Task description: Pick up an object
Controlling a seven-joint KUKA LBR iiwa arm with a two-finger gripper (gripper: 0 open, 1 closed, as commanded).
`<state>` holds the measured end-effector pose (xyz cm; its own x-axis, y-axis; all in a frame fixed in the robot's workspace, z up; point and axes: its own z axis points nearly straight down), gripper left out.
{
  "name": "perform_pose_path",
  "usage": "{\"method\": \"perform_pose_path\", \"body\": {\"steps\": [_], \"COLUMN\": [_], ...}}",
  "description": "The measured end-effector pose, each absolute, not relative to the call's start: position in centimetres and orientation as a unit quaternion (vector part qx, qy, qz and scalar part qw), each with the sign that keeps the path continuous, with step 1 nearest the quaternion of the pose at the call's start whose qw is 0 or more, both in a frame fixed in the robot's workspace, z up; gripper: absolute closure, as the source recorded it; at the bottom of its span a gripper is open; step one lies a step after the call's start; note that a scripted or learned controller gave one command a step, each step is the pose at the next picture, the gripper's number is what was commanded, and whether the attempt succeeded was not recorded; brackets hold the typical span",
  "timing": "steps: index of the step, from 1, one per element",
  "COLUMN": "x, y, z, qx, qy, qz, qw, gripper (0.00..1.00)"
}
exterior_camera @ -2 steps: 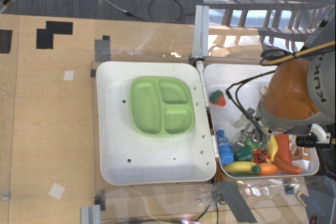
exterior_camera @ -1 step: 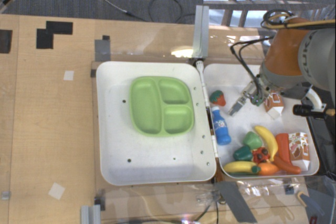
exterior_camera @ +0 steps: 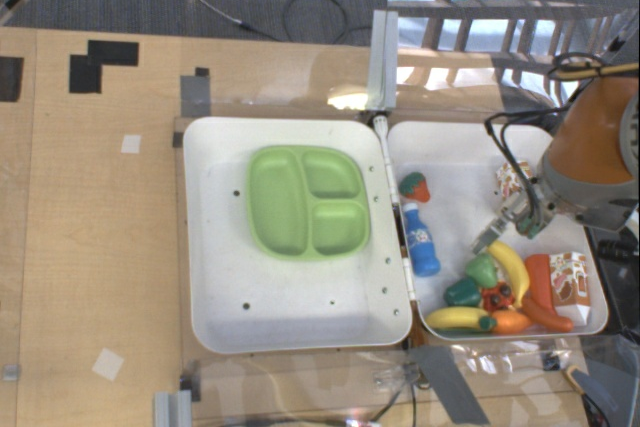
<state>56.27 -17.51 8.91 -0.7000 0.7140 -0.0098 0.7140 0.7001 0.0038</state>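
Pincer [exterior_camera: 497, 233] hangs low in the right bin [exterior_camera: 455, 177], at the end of the grey arm [exterior_camera: 590, 150] with the orange band. Its two thin fingers point down and to the left. They look a little apart, and nothing is between them.

No toy has been picked yet. The closest ones are the banana [exterior_camera: 510, 267] and the green pepper [exterior_camera: 481, 271], just under the fingertips. The banana sticks up on top of the pile, so it looks like the easy one to take. To do it well, the fingers should go down on both sides of the banana's thin middle, then close slowly, then lift straight up.

What gets in the way is the crowd. The banana leans on the pepper and on a small red toy [exterior_camera: 496, 296]. An orange carrot [exterior_camera: 545, 297] and a second banana [exterior_camera: 457, 318] lie close by in the bin's corner. A finger could bump one of these and push the banana away.

The blue bottle [exterior_camera: 420, 240] lies alone by the wall between the bins. A strawberry [exterior_camera: 413, 185] sits above it. Both are well apart from the pile. The left bin [exterior_camera: 220, 295] holds a green plate [exterior_camera: 307, 201] with three parts.
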Motion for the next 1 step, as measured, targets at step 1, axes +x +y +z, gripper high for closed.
{"method": "perform_pose_path", "body": {"steps": [1], "x": [56.85], "y": [-17.26], "z": [10.41], "qx": [0.383], "qy": [0.924], "qz": [0.0015], "qw": [0.013], "gripper": [1.00]}}
